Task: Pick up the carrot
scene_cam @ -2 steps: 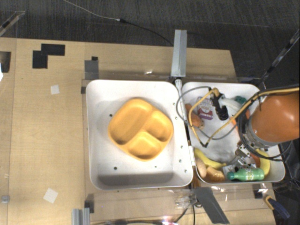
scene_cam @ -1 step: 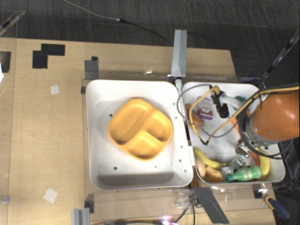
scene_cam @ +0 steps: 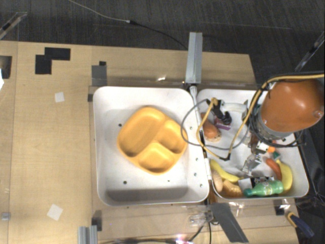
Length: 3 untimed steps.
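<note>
Overhead slanted view of the tabletop [scene_cam: 45, 151] with two white bins side by side. Nearest the camera, along the front wall of the right bin [scene_cam: 304, 189], lie a green bottle [scene_cam: 265, 188], a brown potato-like item [scene_cam: 231, 188] and a yellow banana [scene_cam: 224, 171]; a second banana [scene_cam: 288, 176] curves along the bin's right side. Just behind these lies the carrot [scene_cam: 274, 167], a small orange-red piece with a green tip, resting on the bin floor between the second banana and the arm's lower end. The claw [scene_cam: 252, 162] hangs over the middle of this bin, just beside the carrot and to its left in the view; its tip is lost among cables and metal parts, so whether it is wide or narrow cannot be told, and nothing is seen held in it. Above it sits the arm's orange band [scene_cam: 292, 105], ringed by looped cables. Further back in the same bin lie a reddish onion-like item [scene_cam: 210, 131] and a small dark purple object [scene_cam: 223, 119]. The left bin [scene_cam: 106, 187] holds a yellow divided tray [scene_cam: 151, 139]. As judged from this layout, the task stands at the approach stage: the carrot is not yet lifted, and the closing, grasping and raising are all left to do.
</note>
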Each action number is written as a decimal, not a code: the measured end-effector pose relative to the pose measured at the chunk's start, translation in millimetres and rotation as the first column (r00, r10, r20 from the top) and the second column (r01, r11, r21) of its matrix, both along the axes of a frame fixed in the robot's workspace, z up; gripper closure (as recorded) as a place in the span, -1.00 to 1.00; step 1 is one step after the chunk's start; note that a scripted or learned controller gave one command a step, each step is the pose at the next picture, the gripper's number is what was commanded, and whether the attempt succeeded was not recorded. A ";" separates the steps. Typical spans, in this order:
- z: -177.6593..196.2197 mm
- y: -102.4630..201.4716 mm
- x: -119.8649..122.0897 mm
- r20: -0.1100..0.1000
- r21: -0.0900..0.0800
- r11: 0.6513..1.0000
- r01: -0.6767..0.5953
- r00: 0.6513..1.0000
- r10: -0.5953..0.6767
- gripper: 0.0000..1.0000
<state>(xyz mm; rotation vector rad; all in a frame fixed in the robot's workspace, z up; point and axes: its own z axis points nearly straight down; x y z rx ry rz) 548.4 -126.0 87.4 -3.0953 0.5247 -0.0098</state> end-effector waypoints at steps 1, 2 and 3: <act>-0.5 -36.8 42.0 0.000 0.000 0.995 0.097 0.995 -0.097 -1.00; -0.2 -46.5 -7.1 0.000 0.003 0.960 0.280 0.960 -0.280 -1.00; 1.3 -47.4 -44.8 0.012 0.008 0.952 0.305 0.952 -0.305 -1.00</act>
